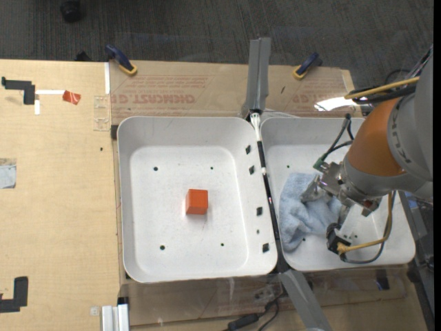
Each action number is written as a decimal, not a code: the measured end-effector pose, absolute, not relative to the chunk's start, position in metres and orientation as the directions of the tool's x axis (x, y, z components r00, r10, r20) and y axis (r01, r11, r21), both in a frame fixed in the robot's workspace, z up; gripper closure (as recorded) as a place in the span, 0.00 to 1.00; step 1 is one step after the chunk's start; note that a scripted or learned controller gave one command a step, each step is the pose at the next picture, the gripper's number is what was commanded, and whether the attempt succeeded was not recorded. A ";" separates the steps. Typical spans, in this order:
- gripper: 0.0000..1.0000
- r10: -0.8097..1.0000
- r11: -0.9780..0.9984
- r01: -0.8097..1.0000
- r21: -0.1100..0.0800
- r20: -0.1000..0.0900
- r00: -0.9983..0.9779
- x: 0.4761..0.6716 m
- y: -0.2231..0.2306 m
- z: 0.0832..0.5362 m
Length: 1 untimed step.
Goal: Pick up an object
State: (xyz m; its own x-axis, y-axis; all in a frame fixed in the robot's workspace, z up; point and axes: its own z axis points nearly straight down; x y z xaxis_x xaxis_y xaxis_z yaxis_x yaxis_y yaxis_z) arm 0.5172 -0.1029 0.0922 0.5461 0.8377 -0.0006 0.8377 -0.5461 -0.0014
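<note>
Cloth (pixel 303 212) just under gripper (pixel 318 193).

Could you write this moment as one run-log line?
gripper: over cloth, right bin | grasp: unclear | orange block: left bin

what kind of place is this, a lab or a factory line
Most likely a robotics lab test bench: two white bins on clamped cardboard, a robot arm over a cloth, one orange block, carpet beyond.

Open floor all around the orange block (pixel 197 202) in the left bin (pixel 138 185); right bin (pixel 289 143) crowded by cloth (pixel 298 212) and arm (pixel 379 150).
</note>
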 end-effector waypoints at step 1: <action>1.00 0.835 -0.550 0.835 -0.003 -0.001 0.550 0.517 -0.104 0.101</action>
